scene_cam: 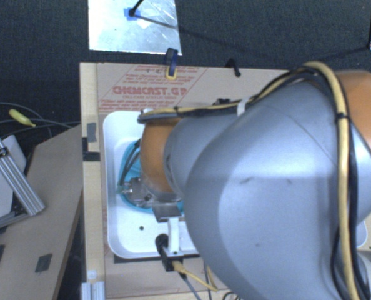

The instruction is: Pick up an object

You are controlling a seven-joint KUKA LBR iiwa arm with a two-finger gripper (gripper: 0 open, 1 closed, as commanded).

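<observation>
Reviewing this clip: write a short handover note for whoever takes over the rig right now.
Arm: reaches far over the bench and hides most of both bins.
Gripper: down inside the left bin, near its left wall; whether it is open or shut cannot be seen.
Objects: something blue lies by the gripper, mostly hidden.
Done: no lift is visible.
Left: confirm a grasp, then raise the object.

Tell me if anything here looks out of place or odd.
Nothing looks spilled or damaged. The arm reaches low into the left white bin and covers most of it, so what lies inside is largely hidden. A yellow cable trails over the bin's near edge, which looks like part of the rig.
</observation>
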